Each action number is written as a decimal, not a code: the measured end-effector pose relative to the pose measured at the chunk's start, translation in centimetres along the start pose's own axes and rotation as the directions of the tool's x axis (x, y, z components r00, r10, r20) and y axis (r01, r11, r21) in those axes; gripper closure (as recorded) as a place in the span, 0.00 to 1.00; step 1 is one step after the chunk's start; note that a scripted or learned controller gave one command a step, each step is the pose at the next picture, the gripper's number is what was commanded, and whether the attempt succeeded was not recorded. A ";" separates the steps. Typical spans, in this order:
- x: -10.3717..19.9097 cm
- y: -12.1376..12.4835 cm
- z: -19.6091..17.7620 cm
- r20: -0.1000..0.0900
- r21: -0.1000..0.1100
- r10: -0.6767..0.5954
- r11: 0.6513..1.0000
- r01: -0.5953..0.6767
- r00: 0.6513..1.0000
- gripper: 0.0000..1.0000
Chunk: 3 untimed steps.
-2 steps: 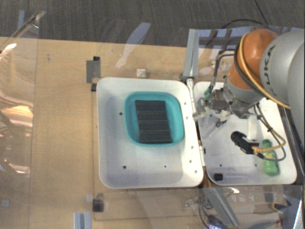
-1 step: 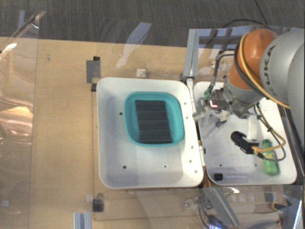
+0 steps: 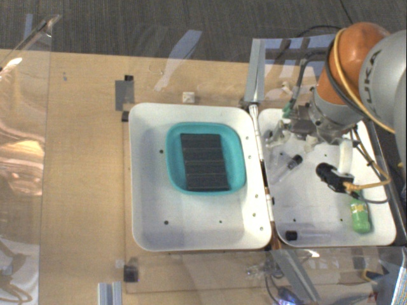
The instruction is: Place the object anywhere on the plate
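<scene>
The grey arm (image 3: 375, 62) bends down over the right bin (image 3: 381, 237), gripper (image 3: 294, 146) near its ten o'clock corner; whether it's open, I cannot tell. A dark ribbed block (image 3: 204, 161) lies flat on the teal plate (image 3: 173, 164) in the left bin (image 3: 146, 227).

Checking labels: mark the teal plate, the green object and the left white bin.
teal plate (image 3: 236, 161): camera view, its right rim.
green object (image 3: 360, 218): camera view, its middle, in the right bin.
left white bin (image 3: 191, 224): camera view, bare floor below the plate.

The arm (image 3: 372, 62) hides part of the right bin (image 3: 305, 221).
</scene>
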<state>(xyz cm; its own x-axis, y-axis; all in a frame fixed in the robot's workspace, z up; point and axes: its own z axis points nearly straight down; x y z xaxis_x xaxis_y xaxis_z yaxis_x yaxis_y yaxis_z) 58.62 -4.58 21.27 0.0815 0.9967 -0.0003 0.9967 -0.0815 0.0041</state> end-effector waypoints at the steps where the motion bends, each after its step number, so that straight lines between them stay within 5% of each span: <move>1: 5.1 -0.8 2.8 -0.001 0.001 0.009 1.000 -0.009 1.000 0.00; 2: 10.1 -1.0 2.7 -0.002 0.001 0.015 1.000 -0.015 1.000 0.00; 3: 4.9 2.8 1.6 0.000 -0.001 -0.077 0.997 0.077 0.997 0.00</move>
<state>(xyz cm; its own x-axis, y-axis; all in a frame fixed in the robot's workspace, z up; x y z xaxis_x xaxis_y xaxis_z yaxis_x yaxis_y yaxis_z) 61.81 0.10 19.64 0.0047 1.0000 -0.0005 1.0000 -0.0047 0.0047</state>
